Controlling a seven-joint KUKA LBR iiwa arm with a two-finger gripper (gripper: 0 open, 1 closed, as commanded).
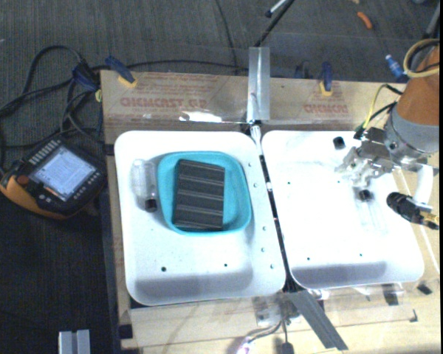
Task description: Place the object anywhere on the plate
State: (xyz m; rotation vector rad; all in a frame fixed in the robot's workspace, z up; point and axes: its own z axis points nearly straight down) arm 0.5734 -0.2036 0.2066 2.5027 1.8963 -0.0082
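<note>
A dark grey ribbed block [199, 194] lies flat in the middle of the turquoise plate [239, 198], which sits in the left bin [184, 271]. My gripper [356, 168] hangs over the upper right part of the right bin [332, 249], far from the plate. It is open with nothing between its fingers. The grey arm with its orange band [421, 102] comes in from the right edge.
A clear small bottle [142, 179] with a dark cap lies in the left bin, touching the plate's left rim. A black part [404, 206] sticks in over the right bin's right edge. A control pendant [57, 175] and cables lie on the floor at left.
</note>
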